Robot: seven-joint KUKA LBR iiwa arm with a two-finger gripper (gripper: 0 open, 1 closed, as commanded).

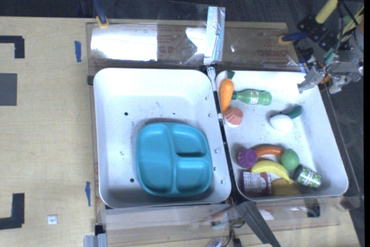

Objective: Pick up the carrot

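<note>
The carrot [226,93] is orange with a green top. It lies upright along the left wall of the right bin [329,124], near the far corner. My gripper [317,78] hangs over the right bin's far right corner, well to the right of the carrot and apart from it. Nothing shows between its fingers.
Right bin also holds a green bottle [252,98], a pink shell-like piece [233,117], a white egg [282,122], a purple item [247,157], a banana [272,168], a lime [289,159] and cans [306,177]. The left bin [115,101] holds a blue divided plate [173,158].
</note>
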